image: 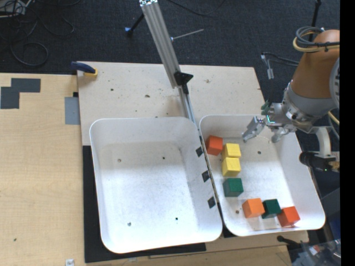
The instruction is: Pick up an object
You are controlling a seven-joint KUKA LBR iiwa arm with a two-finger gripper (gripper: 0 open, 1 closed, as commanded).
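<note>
Dark carpet with cables behind, wooden bench point(39, 165) below, two white bins side by side. Left bin point(111, 132) bare of blocks; right bin point(310, 204) holding all of them. Seen from the fixed overhead camera: arm point(313, 76) reaching in from right, gripper point(266, 129) hovering over upper part of right bin, apparently spread wide, nothing between the fingers. Probably poised there to drop onto a block, none committed to yet. Candidates: orange cube point(214, 144) near the divider, just left and below the gripper; two yellow cubes point(232, 158) stacked in a column touching each other; green cube point(233, 187) just under them. Lower cluster well apart from gripper: orange cube point(253, 207), dark green cube point(272, 208), red-orange cube point(288, 216), packed close. Small, plain-coloured, square-edged, likely easy to pinch. Slanted aluminium rail point(163, 43) crossing behind the bins.
</note>
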